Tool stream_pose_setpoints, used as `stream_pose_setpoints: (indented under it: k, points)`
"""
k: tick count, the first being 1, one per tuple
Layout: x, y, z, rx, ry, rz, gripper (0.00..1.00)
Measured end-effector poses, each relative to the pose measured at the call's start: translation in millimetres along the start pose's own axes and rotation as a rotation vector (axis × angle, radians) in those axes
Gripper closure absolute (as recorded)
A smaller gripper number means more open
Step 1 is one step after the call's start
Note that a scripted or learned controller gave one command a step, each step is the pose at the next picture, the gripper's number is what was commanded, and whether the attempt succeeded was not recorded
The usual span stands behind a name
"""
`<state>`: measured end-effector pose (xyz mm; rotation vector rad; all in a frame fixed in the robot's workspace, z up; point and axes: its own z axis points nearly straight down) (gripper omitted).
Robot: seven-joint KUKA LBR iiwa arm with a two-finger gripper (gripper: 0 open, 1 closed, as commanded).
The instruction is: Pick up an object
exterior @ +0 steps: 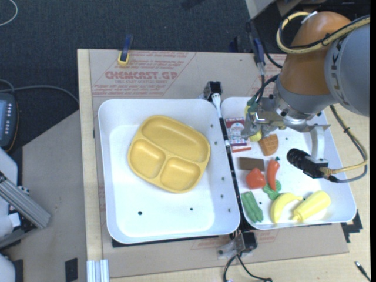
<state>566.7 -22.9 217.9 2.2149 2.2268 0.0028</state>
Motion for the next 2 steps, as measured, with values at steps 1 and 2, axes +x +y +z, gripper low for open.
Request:
stream_pose_setpoints:
  k: [1, 2]
  points:
    - [52.4, 24.3, -14.3, -0.003, 0.001, -0.002, 1.0]
    - [68.3, 42.4, 1.9, 0.0, -0.001, 0.003, 1.0]
